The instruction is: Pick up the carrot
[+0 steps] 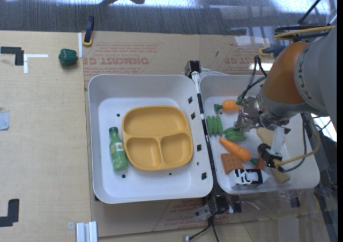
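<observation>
So there are actually two carrots in the right bin point(308, 179). The bigger carrot point(236, 149) lies flat right about in the middle of that bin, long axis on a diagonal, with its tip aimed at the bin's upper left and the fat end down toward the lower right. The smaller carrot point(231, 105) is up near the far wall of the same bin, lying roughly sideways with its green top pointing left.

Between them sit a few green pea pods point(214, 125), closer to the bin's left wall. Just below the bigger carrot there's a cracker point(232, 163) and a black-and-white card point(246, 177) at the bin's near edge.

The gripper point(244, 119) hangs over the right bin, just up and right of the bigger carrot. Honestly can't tell what its pincer is doing.
</observation>
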